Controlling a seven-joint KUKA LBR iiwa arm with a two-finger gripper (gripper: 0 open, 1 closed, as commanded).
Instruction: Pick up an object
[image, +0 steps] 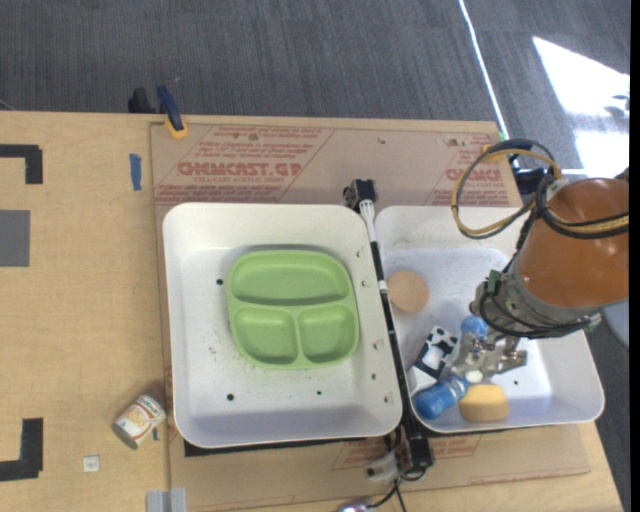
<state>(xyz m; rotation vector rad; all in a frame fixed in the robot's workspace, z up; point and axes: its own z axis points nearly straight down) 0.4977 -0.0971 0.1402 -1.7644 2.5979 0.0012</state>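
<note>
Blue bottle (440, 394) lies just beside gripper (487, 360).

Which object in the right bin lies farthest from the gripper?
The tan round disc, alone toward the bin's upper left; the others cluster beside the gripper.

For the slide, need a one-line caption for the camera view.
Claw lowered among small objects in the right bin; green divided plate sits in the left bin.
</note>
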